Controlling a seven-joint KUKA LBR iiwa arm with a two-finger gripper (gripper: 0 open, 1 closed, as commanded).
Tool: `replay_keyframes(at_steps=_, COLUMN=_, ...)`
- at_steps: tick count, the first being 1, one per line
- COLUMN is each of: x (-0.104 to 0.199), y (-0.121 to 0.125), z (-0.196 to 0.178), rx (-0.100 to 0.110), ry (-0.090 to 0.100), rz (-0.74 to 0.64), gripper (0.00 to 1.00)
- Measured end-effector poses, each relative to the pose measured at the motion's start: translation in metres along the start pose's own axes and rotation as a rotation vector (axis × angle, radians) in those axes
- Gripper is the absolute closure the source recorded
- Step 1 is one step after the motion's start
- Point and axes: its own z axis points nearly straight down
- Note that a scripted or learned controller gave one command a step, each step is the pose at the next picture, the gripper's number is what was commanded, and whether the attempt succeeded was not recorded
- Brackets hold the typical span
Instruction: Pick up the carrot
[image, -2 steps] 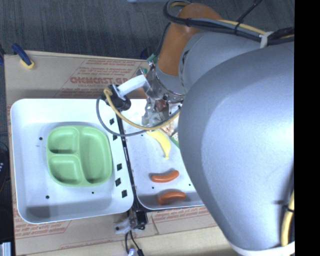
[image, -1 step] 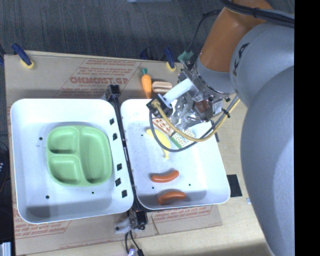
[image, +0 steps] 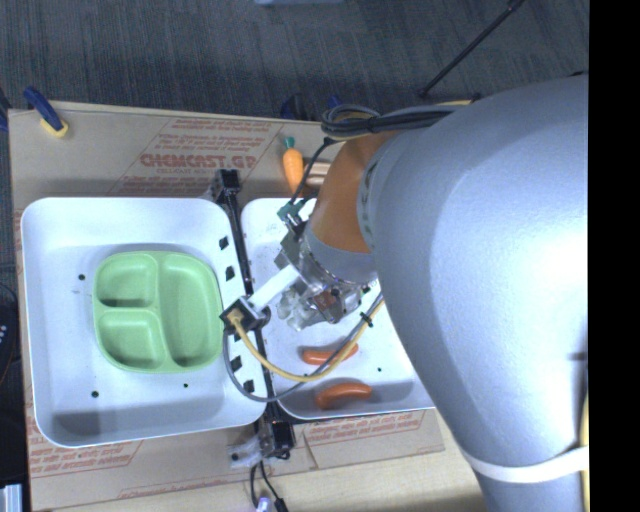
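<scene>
Cardboard-covered bench, carrot (image: 291, 166) outside the right bin (image: 262, 222) (by its far rim), well apart from jaws, their state unclear.

tray (image: 158, 310) in left bin (image: 40, 300), carrot (image: 292, 168) behind (outside)

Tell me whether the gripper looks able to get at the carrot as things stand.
Probably yes: the carrot lies uncovered on the cardboard beyond the right bin, while the gripper hangs inside that bin.
</scene>
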Motion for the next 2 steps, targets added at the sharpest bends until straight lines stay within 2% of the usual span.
replay_keyframes(at_steps=1, x=-0.008, y=-0.046, z=-0.114, rx=-0.004, ry=0.004, rz=0.139, gripper=1.0)
replay_keyframes(at_steps=2, x=-0.006, y=-0.086, z=-0.125, rx=-0.002, ry=0.001, rz=-0.291, gripper=1.0)
